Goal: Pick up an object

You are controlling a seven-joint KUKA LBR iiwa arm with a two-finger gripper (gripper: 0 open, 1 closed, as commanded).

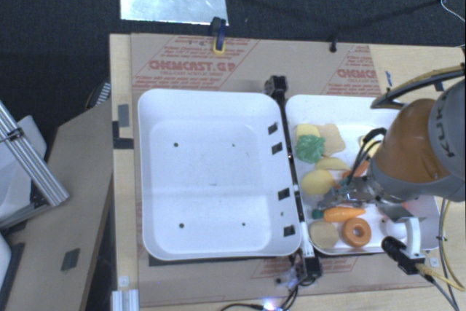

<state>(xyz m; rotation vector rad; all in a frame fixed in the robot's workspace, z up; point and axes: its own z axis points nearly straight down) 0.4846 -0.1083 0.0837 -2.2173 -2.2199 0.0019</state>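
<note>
The right bin [349, 107] holds several toy foods. A green leafy piece [309, 148] lies near its left wall, with a yellow piece [306, 131] and a beige piece [332, 137] behind it. A yellow lemon-like piece [317, 181] sits lower down. An orange carrot [344, 214], a brown ring [357, 231] and a pale round piece [323, 233] lie at the front. My gripper [346, 192] is low in this bin, just above the carrot and right of the lemon-like piece. The wrist hides what lies under it.
The left bin [211, 171] stands beside the right one, with a black divider [287, 156] between them. The arm's orange band [408, 146] covers the right bin's right half. Brown board [196, 65] runs behind the bins.
</note>
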